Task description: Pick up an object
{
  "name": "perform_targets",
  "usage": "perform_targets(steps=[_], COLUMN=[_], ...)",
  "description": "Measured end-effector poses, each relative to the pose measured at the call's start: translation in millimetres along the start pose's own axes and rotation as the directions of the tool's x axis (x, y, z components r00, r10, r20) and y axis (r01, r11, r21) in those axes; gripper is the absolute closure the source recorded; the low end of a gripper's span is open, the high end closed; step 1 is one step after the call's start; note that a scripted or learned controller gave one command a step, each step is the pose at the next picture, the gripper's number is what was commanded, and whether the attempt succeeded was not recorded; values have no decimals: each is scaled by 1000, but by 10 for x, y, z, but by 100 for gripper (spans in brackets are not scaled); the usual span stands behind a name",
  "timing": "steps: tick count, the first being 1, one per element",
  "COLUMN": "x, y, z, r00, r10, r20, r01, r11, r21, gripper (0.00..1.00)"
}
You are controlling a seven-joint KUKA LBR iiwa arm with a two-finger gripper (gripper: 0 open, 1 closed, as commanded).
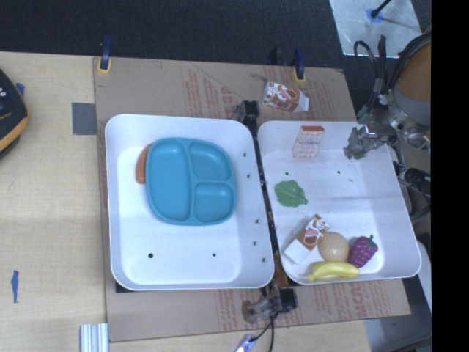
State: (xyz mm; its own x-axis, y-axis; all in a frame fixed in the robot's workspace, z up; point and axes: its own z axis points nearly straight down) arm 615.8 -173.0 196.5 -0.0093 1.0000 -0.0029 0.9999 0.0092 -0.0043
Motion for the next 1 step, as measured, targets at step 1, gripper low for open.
perform_targets(steps=[1], x=[-9], y=[2], z=[-104], r00=[1000], r10=[-1], r20=[1], r01=[1], r11=[1000], r21=[-1], gripper=[100])
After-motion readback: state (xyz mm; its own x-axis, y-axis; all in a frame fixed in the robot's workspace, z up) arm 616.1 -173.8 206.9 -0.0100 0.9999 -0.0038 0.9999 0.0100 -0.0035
